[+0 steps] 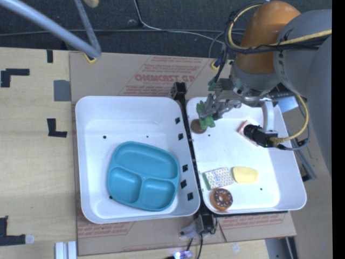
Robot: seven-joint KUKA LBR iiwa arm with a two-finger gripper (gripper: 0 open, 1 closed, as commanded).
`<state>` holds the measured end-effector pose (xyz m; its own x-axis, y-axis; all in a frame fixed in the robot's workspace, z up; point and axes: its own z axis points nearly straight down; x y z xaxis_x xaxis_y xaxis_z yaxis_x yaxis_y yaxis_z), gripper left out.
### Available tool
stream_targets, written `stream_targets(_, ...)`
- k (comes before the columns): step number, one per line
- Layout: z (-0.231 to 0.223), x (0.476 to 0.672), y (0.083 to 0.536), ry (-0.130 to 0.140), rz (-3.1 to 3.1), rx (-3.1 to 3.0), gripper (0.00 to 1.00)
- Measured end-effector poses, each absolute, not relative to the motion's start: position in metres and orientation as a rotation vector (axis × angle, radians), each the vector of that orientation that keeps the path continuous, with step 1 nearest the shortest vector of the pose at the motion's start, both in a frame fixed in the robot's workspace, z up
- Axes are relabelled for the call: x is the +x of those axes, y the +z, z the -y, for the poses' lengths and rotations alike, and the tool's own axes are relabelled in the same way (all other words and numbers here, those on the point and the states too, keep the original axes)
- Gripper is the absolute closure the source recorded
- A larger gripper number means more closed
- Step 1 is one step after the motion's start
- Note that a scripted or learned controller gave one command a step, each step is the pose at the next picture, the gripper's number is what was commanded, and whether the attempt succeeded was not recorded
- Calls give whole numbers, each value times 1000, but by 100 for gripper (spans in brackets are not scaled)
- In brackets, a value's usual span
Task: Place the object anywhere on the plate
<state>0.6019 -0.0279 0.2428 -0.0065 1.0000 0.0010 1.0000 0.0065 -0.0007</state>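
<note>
While over right bin point(280, 198), gripper point(207, 112) pinches green obj point(205, 120); plate point(143, 175) w/o it.

Plate point(143, 175) sits unobstructed — divider wall point(187, 144) between the bins.

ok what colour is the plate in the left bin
The plate is light blue, a plain three-compartment tray; the camera view shows it clearly from above.

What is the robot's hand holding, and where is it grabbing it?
It cannot be told: the hand sits right over a small green toy with a brown bottom, but its grip is hidden.
</note>
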Motion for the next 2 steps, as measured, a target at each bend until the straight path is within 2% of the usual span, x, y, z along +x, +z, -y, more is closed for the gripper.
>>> stream_targets(2, -70, 615, 244, 0, 2227, -2214, 100)
